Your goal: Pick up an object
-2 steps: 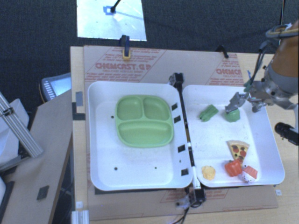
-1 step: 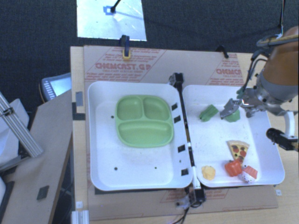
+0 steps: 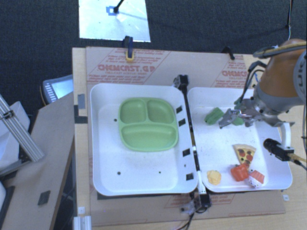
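Camera view, both bins from above. Gripper (image 3: 229, 120) low over the far half of the right bin (image 3: 211, 147); whether it is open or closed cannot be told. Green object (image 3: 214, 115) just beside it on the divider side, a second green piece (image 3: 238, 120) against its other side. Pizza slice (image 3: 245, 154), red item (image 3: 239, 172) and yellow item (image 3: 214, 177) toward the near edge. Green divided plate (image 3: 147, 124) central in the left bin (image 3: 103, 176).
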You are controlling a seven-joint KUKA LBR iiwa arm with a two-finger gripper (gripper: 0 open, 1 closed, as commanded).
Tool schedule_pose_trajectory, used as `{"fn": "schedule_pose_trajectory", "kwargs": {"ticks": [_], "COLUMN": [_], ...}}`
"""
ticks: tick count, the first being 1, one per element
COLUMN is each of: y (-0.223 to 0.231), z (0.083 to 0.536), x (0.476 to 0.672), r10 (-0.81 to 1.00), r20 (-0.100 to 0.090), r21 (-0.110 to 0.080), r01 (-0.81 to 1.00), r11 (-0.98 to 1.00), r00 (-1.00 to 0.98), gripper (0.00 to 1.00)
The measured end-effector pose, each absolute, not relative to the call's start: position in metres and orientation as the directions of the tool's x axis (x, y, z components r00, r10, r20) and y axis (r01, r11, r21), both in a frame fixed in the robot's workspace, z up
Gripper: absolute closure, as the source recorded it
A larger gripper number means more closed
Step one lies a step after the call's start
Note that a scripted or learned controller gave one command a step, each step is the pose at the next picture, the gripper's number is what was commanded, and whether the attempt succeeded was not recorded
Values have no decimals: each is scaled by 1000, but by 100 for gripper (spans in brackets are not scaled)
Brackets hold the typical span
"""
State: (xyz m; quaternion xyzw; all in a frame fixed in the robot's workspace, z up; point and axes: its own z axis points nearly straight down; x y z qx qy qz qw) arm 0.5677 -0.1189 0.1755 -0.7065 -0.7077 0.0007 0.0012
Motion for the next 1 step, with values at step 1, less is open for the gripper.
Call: {"fn": "schedule_pose_trajectory", "kwargs": {"ticks": [1], "y": [-124], "z": [125], "x": [576], "r10": [1000], "r20": [0], "r21": [-3], "r01": [1000], "r11": [2], "r00": [-2], "gripper": [0]}}
